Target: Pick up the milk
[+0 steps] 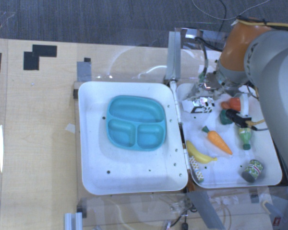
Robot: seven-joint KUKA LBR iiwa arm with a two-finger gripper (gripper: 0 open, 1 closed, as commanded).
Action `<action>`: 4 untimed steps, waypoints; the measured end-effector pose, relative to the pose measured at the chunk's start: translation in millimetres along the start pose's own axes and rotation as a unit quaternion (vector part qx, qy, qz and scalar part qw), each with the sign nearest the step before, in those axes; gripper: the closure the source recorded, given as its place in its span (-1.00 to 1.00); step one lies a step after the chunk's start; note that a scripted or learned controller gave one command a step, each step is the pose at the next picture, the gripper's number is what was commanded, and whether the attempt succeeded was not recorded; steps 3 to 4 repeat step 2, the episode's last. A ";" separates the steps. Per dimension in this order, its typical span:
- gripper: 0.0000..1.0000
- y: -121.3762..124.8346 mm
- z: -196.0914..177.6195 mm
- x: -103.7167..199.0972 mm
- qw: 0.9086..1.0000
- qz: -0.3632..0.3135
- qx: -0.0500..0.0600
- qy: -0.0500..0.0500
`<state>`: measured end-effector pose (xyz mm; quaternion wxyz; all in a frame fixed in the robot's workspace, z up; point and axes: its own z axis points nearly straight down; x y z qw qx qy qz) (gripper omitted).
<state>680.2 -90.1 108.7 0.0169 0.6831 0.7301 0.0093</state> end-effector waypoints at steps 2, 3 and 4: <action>-1.00 -7.7 -0.7 -2.9 0.997 -0.083 -0.003 0.000; -1.00 -7.7 -0.7 -2.9 0.997 -0.083 -0.003 0.000; -1.00 -7.7 -0.7 -2.9 0.997 -0.083 -0.003 0.000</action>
